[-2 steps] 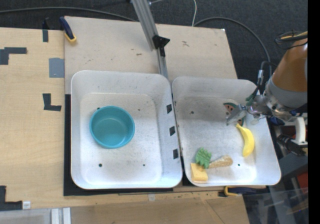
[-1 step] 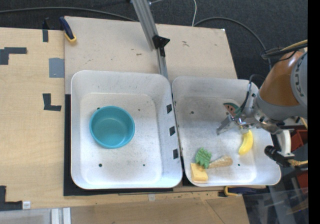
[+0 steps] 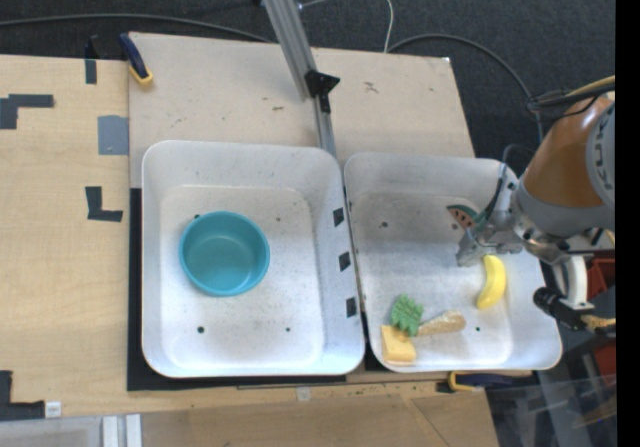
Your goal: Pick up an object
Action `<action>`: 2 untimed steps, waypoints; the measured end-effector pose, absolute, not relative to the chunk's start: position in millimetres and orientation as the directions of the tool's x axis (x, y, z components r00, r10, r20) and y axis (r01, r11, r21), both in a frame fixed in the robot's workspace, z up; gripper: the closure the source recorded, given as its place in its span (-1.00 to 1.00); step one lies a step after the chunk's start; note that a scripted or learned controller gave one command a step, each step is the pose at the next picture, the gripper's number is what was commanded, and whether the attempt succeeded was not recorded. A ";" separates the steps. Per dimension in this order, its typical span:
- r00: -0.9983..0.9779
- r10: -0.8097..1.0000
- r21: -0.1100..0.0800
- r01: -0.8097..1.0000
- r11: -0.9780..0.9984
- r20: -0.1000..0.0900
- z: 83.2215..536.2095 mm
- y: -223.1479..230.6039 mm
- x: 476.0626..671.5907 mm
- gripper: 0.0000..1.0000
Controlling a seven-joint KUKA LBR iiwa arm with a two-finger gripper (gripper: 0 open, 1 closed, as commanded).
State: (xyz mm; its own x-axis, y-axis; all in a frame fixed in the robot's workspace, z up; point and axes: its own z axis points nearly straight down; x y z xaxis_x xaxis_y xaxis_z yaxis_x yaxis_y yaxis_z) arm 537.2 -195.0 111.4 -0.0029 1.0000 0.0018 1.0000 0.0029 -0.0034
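My gripper (image 3: 477, 241) hangs low over the right bin (image 3: 420, 175), near its right wall. A yellow banana (image 3: 490, 281) lies just below and to the right of it, its upper end close to the gripper tip. A small red and green slice (image 3: 461, 212) sits just above and left of the gripper. Along the bin's front lie a green leafy toy (image 3: 405, 314), a yellow block (image 3: 398, 346) and a tan stick-shaped piece (image 3: 441, 324). I see nothing held in the gripper.
The left bin (image 3: 160, 235) holds a blue bowl (image 3: 225, 253). A grey metal pole (image 3: 290, 25) slants in from the top to the gap between the bins. The arm's orange and grey body (image 3: 565, 170) stands over the right bin's right rim.
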 end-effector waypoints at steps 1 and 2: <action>-0.002 1.000 0.005 1.000 0.002 -0.002 173.8 -197.2 541.8 1.00; -0.001 1.000 0.004 1.000 0.001 -0.002 224.9 -202.9 534.2 1.00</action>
